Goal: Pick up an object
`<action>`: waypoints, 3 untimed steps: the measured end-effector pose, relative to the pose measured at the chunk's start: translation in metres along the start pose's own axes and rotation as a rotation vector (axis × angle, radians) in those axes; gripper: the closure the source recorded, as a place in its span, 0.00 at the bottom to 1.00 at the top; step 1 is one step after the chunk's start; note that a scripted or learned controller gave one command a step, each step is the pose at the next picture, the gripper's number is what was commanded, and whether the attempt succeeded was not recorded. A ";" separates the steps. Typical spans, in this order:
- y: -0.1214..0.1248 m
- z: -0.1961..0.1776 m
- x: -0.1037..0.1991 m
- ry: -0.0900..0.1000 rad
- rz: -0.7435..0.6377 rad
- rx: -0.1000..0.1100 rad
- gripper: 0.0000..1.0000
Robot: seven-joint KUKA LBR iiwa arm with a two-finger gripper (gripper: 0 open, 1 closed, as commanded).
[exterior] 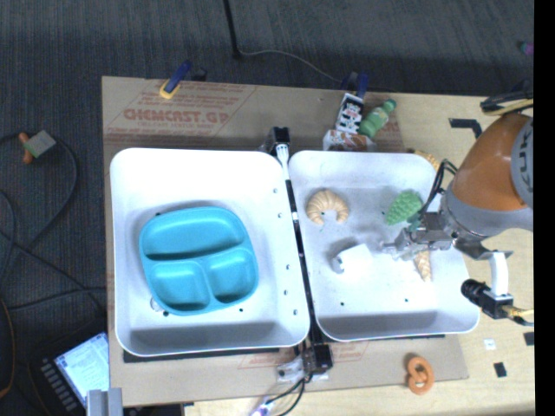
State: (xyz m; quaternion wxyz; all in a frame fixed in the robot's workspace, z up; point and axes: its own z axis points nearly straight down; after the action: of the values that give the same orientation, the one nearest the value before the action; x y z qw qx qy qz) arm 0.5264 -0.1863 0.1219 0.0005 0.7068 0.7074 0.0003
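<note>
In right bin (451, 319) | claw (406, 243) low beside green toy (403, 206)

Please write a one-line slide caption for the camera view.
Gripper low in right bin near croissant; blue tray in left bin.

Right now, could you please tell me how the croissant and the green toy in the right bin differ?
The croissant is tan and smooth, curled into a crescent; the green toy is bright green with a bumpy, ridged surface and a chunkier shape. The croissant lies apart from the arm, nearer the divider between the bins, while the green toy sits right beside the end effector. Both are small and rest on the floor of the right bin, towards its far side.
</note>
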 end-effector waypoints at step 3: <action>0.063 0.016 0.060 0.000 -0.001 0.002 1.00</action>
State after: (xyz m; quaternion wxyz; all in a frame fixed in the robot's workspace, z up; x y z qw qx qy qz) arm 0.5896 -0.1266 0.1059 -0.0002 0.7065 0.7077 -0.0001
